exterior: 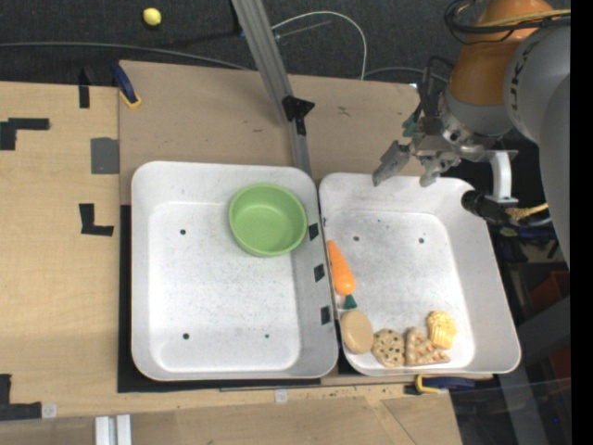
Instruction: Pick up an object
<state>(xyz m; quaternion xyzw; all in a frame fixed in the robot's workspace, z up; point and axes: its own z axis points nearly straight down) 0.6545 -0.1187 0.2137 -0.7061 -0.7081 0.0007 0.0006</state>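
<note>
Two bins lay before us, and nothing had been picked up yet.

We saw a green bowl (268,218) in the left bin (157,276); along the near-left edge of the right bin (463,248) lay a carrot (340,267), a pale egg-like lump (357,332), a cookie (389,346), a waffle piece (417,348) and a corn cob (441,328). Our gripper (410,169) hung over that bin's far rim, well apart from them, its two fingers spread and empty. We judged the reach, the closing and the lift all remained.
</note>
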